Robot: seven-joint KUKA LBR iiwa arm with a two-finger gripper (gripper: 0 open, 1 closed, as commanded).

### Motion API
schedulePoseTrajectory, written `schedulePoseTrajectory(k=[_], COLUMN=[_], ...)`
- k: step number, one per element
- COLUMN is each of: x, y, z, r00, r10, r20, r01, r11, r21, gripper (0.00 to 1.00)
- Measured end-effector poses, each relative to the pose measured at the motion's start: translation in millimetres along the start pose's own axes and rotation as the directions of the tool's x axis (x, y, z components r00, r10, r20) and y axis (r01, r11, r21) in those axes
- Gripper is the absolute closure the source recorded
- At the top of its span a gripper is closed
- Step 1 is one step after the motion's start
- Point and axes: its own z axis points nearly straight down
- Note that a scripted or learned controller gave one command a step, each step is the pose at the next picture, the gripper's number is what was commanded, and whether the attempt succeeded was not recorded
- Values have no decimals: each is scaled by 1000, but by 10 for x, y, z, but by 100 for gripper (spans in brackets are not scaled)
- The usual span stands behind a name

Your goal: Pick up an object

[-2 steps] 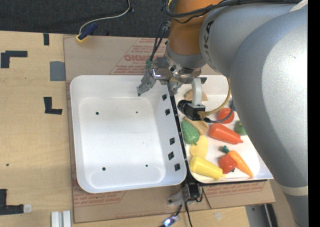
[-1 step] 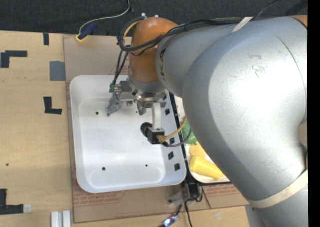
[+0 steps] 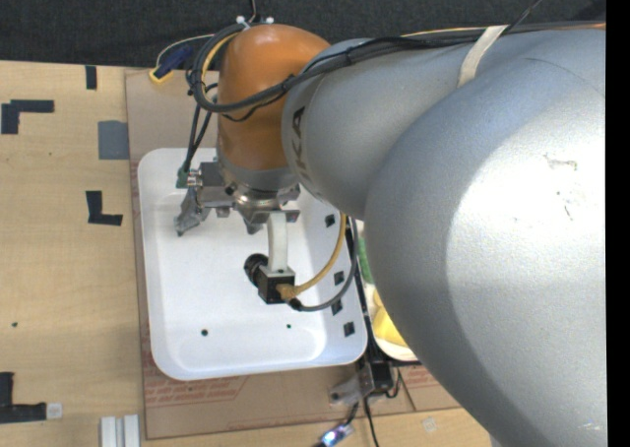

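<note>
Under arm (image 3: 472,189): yellow thing (image 3: 392,342), mostly hidden
Claw (image 3: 219,211): over left bin (image 3: 167,268), well apart from it; cannot tell if wide or narrow

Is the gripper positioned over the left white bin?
Yes, the gripper hangs over the far part of the left white bin, inside its rim.

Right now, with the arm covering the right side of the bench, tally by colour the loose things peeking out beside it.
Yellow thing: 1
Green thing: 1
Total: 2 in sight; the arm may hide more.
</note>
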Motion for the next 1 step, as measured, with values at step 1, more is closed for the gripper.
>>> schedulePoseTrajectory(k=[1], x=[-16], y=[12], z=[-65], r00=[1000], r10=[0], r20=[2], r01=[0], r11=[1000], r21=[3], gripper=[100])
